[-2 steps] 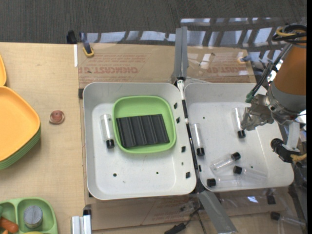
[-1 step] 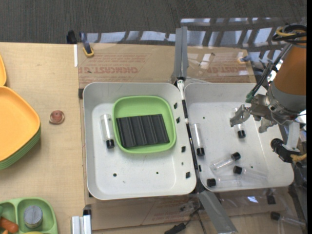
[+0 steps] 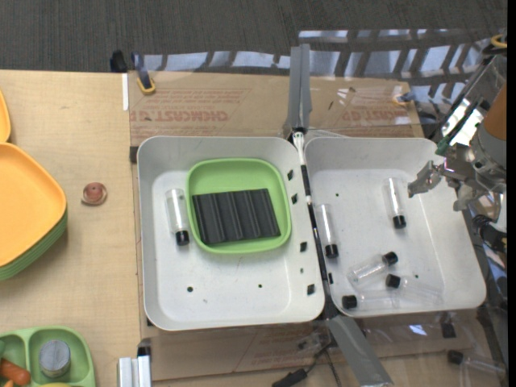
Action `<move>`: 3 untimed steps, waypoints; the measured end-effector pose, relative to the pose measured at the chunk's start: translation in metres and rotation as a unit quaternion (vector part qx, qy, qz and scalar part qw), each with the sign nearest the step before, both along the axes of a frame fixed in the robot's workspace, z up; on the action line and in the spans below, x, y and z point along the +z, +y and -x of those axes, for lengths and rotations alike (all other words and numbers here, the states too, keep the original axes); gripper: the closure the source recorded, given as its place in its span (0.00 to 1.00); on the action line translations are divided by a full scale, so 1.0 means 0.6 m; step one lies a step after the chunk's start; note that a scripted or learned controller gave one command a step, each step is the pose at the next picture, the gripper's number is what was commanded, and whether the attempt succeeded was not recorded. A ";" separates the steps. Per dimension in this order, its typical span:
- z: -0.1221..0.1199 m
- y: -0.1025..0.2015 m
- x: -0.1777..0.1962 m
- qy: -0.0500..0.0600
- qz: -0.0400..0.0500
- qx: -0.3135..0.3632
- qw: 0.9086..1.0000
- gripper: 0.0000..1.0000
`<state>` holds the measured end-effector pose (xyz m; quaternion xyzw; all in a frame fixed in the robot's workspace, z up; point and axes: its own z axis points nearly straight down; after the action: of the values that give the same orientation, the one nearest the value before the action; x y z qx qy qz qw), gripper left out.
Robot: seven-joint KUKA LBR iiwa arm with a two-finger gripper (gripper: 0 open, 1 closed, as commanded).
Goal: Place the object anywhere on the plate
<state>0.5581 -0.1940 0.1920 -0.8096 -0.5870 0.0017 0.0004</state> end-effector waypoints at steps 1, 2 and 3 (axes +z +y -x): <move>0.000 0.000 0.013 0.001 0.001 0.001 1.000 1.00; 0.000 0.000 0.013 0.002 0.001 0.001 1.000 0.00; 0.051 -0.008 -0.011 0.001 0.000 -0.028 1.000 0.00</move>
<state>0.5272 -0.1987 0.1852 -0.8256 -0.5642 0.0023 0.0014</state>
